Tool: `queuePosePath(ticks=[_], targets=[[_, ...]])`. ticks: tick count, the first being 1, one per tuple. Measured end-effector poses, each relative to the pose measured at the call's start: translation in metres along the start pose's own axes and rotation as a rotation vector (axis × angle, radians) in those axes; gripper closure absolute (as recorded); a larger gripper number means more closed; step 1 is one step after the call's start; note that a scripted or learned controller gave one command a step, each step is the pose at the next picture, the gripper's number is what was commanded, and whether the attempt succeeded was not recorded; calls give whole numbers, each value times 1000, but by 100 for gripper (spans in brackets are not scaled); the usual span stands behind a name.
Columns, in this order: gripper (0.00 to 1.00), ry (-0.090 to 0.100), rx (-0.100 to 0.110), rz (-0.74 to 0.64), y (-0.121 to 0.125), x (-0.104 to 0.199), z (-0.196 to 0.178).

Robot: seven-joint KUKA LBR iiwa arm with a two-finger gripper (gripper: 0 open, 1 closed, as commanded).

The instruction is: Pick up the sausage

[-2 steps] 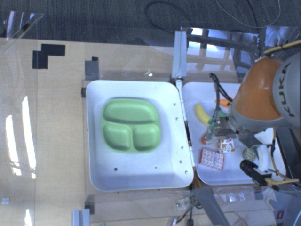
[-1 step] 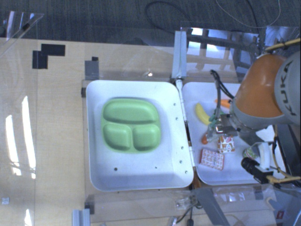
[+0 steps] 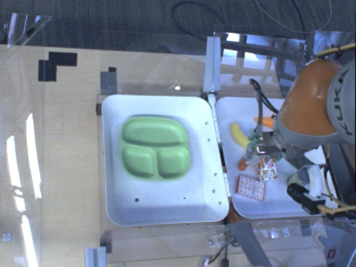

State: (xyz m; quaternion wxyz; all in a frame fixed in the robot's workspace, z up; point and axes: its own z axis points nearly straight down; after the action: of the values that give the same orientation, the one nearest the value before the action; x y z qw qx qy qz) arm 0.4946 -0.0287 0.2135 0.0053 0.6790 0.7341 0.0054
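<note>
**Tool low over the right bin's clutter**

At frame centre-left you see the left shallow white bin (image 3: 161, 210) holding a green three-compartment plastic tray (image 3: 155, 147). In the right white bin (image 3: 278, 207) lie a yellow banana (image 3: 240, 134), a small reddish-orange sausage (image 3: 243, 163) and a red-patterned flat card (image 3: 251, 187). The tool (image 3: 261, 151) hangs just right of the sausage; you cannot tell how it is set.

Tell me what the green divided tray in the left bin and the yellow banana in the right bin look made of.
The green three-compartment tray looks like moulded plastic with a matte to slightly satin finish: uniform colour, soft rounded compartment edges. The small yellow banana is probably a plastic or rubber toy, judging by its flat, even yellow and smooth surface, though it is too small here to be sure. The white left bin looks like smooth plastic.
</note>
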Motion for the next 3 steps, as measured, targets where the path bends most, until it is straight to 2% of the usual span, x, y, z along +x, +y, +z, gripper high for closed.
queuePosePath(ticks=[2, 3], targets=[[100, -1, -8, -8, 5, 1, -19], [100, 2, 11, -297, 40, 51, 19]])
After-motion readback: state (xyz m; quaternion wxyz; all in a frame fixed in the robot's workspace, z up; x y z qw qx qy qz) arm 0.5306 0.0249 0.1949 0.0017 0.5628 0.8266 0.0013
